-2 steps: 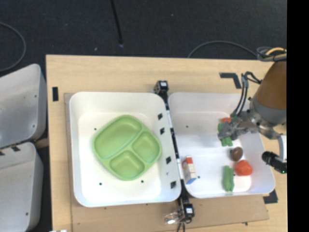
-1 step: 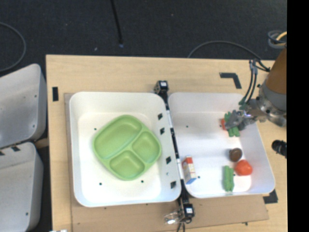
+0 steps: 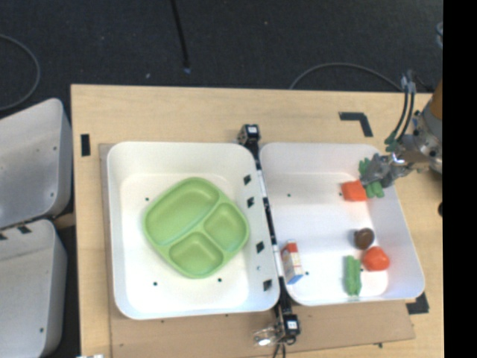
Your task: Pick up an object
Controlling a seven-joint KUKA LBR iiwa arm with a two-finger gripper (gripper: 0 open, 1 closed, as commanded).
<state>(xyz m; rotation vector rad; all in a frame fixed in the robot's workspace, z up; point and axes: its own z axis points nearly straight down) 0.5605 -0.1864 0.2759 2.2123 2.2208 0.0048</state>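
Observation:
My gripper (image 3: 375, 176) hangs over the upper right part of the right bin (image 3: 313, 170), reaching in from the right edge. Directly at its left tip lies an orange block (image 3: 353, 192), with a small green piece (image 3: 375, 191) beside it; I cannot tell whether that piece is touching the gripper. Lower in the same bin sit a brown ball (image 3: 364, 238), a red-orange round object (image 3: 376, 259), and a green elongated object (image 3: 352, 275). A small white and red carton (image 3: 291, 262) lies at the bin's lower left.
The left bin (image 3: 119, 200) holds a light green divided plate (image 3: 196, 226). A divider with black clips (image 3: 261, 222) separates the bins. Cables (image 3: 406, 118) run down to the wrist at right.

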